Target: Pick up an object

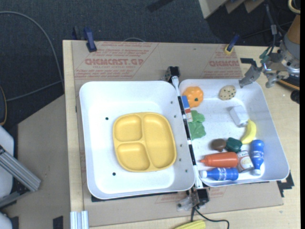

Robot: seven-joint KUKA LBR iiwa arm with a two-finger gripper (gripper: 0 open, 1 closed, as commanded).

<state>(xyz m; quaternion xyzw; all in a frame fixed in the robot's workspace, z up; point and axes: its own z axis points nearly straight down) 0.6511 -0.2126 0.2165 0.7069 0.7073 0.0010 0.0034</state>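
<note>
The gripper hangs over the right bin's far right corner, fingers apart and holding nothing. Its nearest target, the cookie, lies flat; closing there may slip off it.
</note>
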